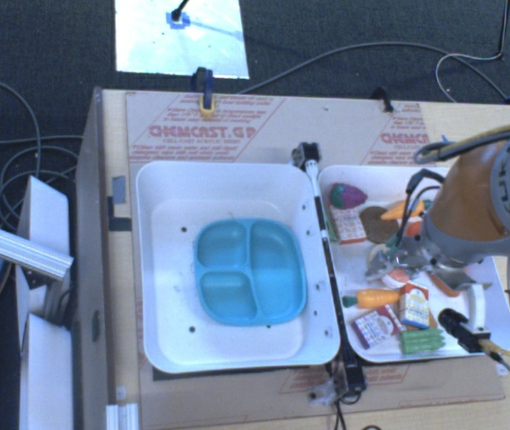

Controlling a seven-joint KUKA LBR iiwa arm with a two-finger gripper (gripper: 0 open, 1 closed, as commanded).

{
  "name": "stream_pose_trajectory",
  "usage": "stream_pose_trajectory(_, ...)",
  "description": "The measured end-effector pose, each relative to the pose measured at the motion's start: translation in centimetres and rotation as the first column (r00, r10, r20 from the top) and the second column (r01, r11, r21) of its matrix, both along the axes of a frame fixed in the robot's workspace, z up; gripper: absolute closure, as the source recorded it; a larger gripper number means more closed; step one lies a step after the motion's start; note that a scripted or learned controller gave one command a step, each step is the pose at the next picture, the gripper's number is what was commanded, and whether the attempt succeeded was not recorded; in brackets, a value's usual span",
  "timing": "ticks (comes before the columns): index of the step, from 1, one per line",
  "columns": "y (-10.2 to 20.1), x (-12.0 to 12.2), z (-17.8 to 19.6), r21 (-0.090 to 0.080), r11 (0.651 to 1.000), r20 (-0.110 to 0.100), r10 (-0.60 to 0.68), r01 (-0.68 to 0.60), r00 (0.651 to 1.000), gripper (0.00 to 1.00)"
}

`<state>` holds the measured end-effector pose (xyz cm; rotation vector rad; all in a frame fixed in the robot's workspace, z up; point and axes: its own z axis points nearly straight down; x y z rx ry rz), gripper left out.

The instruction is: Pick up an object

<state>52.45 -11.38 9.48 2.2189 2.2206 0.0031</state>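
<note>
While your tool (389,265), spread or pressed together you cannot tell, is hovering, the toy carrot (373,298) is lying just below it in view, lengthwise left-right.

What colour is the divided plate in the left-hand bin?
Light blue all over. The divided plate lies in the white bin, clearest in the overhead camera view.

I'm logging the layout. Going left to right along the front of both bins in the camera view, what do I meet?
Blue plastic divided plate in the left white bin → flat red-and-white printed packet → green ridged toy.
</note>
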Motion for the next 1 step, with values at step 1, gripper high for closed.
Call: stream_pose_trajectory(1,7.37,5.44,9.01,0.001,1.0,0.0,0.003,-0.003,1.0,1.0)
